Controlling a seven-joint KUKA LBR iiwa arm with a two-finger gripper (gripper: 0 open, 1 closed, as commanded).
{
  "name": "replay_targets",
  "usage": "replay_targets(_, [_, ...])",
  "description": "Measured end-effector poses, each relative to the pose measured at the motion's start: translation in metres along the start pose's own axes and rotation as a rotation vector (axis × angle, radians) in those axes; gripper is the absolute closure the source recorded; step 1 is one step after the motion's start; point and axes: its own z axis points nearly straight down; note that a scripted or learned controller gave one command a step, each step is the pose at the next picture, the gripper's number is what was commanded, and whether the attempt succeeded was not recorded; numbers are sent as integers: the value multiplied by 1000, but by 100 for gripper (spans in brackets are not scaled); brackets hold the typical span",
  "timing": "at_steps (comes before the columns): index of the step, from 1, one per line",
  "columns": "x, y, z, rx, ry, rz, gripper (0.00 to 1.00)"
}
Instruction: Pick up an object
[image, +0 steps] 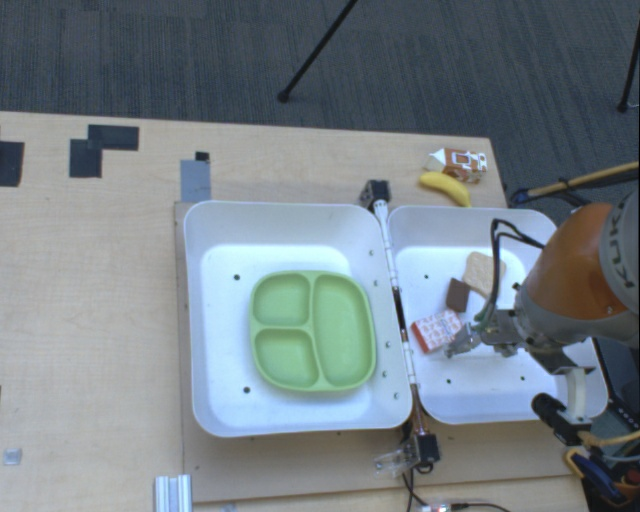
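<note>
Red packet (437, 331) beside gripper (466, 343)

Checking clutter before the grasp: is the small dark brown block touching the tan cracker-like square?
Touching. The camera view shows the brown block's upper right corner meeting the tan square's lower left edge, no white bin floor between.

Bright, even overhead light; soft shadows, mild glare on white bins (200, 300).

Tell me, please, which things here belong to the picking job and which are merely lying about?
Job: gripper; red-and-white packet, brown block, tan slab, all in the right bin.
Lying about: green divided plate in the left bin; banana; small carton.
</note>
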Motion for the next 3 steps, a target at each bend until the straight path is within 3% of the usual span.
replay_targets(1, [1,2,-11,-4,0,-2,100])
replay_targets(2, [1,2,-10,-4,0,-2,0])
replay_targets(3, [29,-3,11,6,-1,3,0])
